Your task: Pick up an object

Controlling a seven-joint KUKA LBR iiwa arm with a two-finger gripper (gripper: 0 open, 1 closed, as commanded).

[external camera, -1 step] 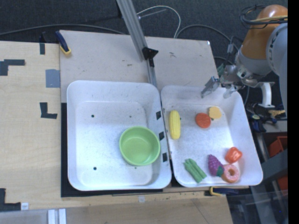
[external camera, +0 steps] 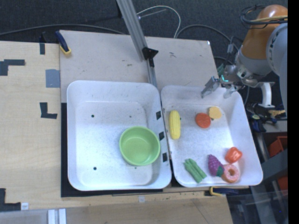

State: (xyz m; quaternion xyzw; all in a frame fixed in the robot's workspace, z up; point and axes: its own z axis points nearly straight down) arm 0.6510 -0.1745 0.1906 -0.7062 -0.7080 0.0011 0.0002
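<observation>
A pale wooden worktop (external camera: pixel 112 55) is carrying two shallow white plastic bins. The left bin (external camera: pixel 84 101) is holding a green round bowl (external camera: pixel 139 146). The right bin (external camera: pixel 187 97) is holding a yellow toy corn cob (external camera: pixel 174 124). The end effector (external camera: pixel 218 88) is hovering open above that bin's far edge, gripping nothing.

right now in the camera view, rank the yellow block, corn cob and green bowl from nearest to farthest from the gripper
From the gripper:
1. yellow block, right bin, just below it
2. corn cob, right bin's left side
3. green bowl, left bin
</observation>
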